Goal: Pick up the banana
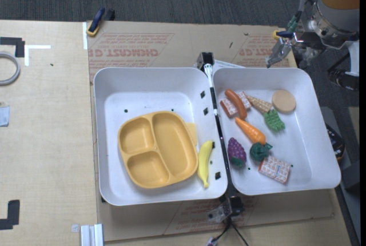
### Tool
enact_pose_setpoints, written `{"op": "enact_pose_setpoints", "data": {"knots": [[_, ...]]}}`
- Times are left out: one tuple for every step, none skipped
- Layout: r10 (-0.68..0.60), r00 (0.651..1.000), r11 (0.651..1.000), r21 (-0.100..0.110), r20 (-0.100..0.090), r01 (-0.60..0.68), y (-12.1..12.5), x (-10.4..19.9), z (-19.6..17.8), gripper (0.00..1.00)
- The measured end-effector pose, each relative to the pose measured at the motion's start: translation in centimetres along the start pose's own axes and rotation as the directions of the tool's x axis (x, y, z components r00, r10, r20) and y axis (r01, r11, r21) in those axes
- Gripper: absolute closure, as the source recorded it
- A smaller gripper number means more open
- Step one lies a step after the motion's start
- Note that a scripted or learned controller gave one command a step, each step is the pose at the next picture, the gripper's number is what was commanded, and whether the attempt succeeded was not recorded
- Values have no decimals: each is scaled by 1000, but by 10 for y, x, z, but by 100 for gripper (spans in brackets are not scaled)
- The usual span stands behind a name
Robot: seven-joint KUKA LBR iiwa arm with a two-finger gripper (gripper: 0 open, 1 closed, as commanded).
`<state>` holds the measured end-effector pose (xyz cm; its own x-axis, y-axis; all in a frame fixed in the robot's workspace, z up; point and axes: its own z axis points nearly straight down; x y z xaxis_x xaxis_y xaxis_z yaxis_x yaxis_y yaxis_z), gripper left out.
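My two white bins sit side by side on a sheet of printed cardboard (pixel 137 47). The left bin (pixel 108 125) holds my yellow divided plate (pixel 155 149), three compartments, lying flat toward the near side. The right bin (pixel 314 142) carries the toy food: a sausage (pixel 235 103) beside a small bacon strip (pixel 229 108), a waffle-patterned wedge (pixel 257 104), a round tan cookie (pixel 283 100), a green leafy piece (pixel 274 121), an orange carrot (pixel 250 131), purple grapes (pixel 237 150), a dark green broccoli (pixel 260 151) and a pink cracker (pixel 275 170) (printed, though I cannot read it). A blue-handled tool (pixel 96 21) rests at the cardboard's far left corner.
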<state>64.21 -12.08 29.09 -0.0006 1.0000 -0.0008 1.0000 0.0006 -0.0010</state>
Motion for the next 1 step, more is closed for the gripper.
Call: {"op": "enact_pose_setpoints", "data": {"knots": [[35, 999, 999, -1, 0, -35, 17, 88, -65, 0]]}}
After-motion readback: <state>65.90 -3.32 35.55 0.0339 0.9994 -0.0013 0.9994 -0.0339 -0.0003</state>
